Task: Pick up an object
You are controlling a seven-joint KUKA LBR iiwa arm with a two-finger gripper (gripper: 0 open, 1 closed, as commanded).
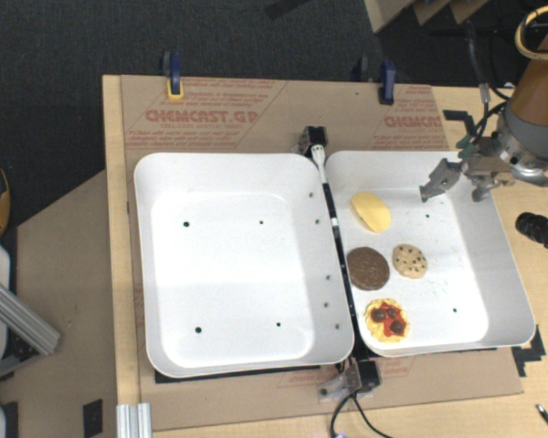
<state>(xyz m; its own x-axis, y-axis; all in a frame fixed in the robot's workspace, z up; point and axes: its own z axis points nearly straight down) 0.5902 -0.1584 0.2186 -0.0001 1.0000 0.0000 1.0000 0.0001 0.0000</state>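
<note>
Far off to the left of my gripper [457, 181], as the camera sees it, sits the left bin [155, 245], a shallow white tray with a few small dark dots on its floor. A black clip [313, 140] sits at the top of the seam where that tray meets the right bin [466, 281], and blue clamps [173, 65] pin the brown cardboard sheet [256, 108] along the far edge of the bench.

Moving toward my tool, the right bin holds four food pieces, all lying left of and below the gripper in the picture. A pale yellow lump [372, 213] is the nearest of them, resting just left of and a little below the fingertips, apart from them. Further down lies a dark brown round cookie [368, 268], and just beside it on the gripper's side is a lighter chocolate-chip cookie [409, 261]; the two look close to touching, though I cannot say for sure. Lowest of all, near the bin's front rim, is a small yellow tart with red topping [387, 321].

My gripper hangs over the upper right part of the right bin, well clear of the cookies and the tart. I can see its two dark fingers spread apart with bare white tray between them, nothing caught there. The grey arm [530, 144] comes in from the right behind it, with the orange band [537, 94] just above the wrist.
</note>
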